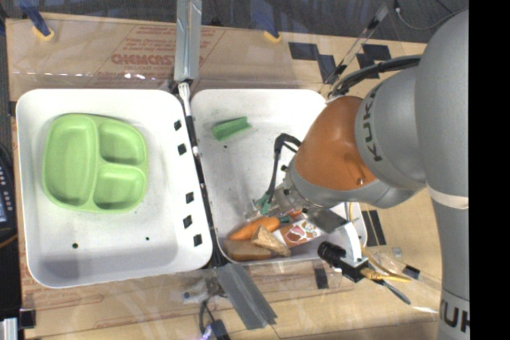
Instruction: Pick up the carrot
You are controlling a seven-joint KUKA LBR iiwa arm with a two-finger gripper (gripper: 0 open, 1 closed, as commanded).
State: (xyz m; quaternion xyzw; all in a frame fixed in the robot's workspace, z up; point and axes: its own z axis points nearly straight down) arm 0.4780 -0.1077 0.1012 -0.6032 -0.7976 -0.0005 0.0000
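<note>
Carrot (249, 231): lies in the right bin (239, 163), just left of and below the gripper (269, 208). Jaws' state: cannot tell, wrist hides them. Grasp unconfirmed; lift judged outstanding.

Left bin (32, 251) holds a green divided plate (94, 163) — three compartments, sitting in the upper-left part. Right bin (263, 103) has a green flat piece (230, 127) near its top, well apart from a brown bread-like item (249, 252) and a red-and-white packet (300, 233) at the bottom edge.
</note>
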